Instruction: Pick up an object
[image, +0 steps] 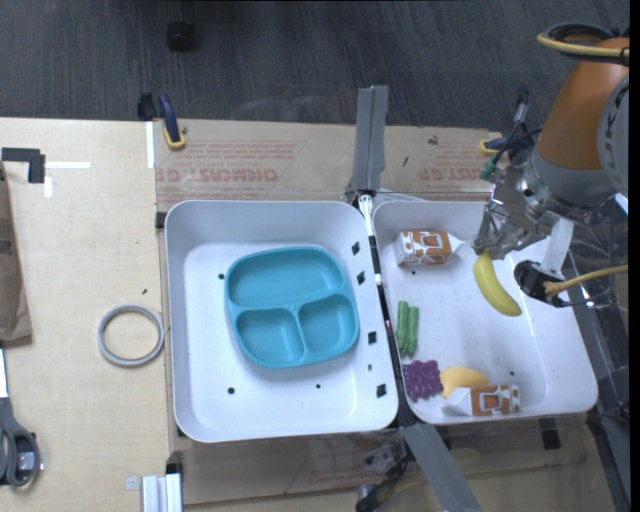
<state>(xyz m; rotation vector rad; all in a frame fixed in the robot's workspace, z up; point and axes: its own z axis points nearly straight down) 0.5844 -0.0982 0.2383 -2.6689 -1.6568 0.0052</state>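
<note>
Banana at the claw in the right bin

Claw (490, 243) sits over the right bin (560, 385), closed on the top end of a banana (495, 285) that hangs tilted below it. A small carton (424, 247) lies just left; the left bin (190, 330) holds a blue divided tray (290, 305)

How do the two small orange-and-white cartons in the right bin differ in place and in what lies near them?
The upper orange-and-white carton lies near the far edge of the right white bin, apart from other things. The lower orange-and-white carton lies near the front edge, beside a small yellow item and near the purple grapes. Both look alike in colour and size.
</note>
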